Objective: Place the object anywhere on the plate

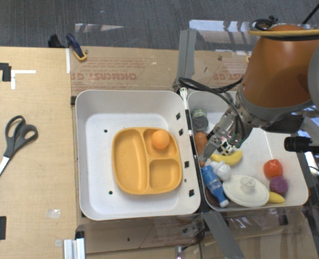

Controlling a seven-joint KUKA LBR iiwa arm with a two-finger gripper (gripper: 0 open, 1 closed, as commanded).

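Desk, right bin (297, 201): end effector (220, 143) low over banana (228, 157); finger state unclear; plate (128, 169) lies left.

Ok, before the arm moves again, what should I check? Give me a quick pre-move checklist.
1. Plate flat in left bin: ok.
2. Free compartments on plate: ok, orange ball occupies one only.
3. Gripper over right bin, near banana: ok.
4. Object held between fingers: cannot tell.
5. Clutter near gripper, blue bottle and white lid close by: not ok.
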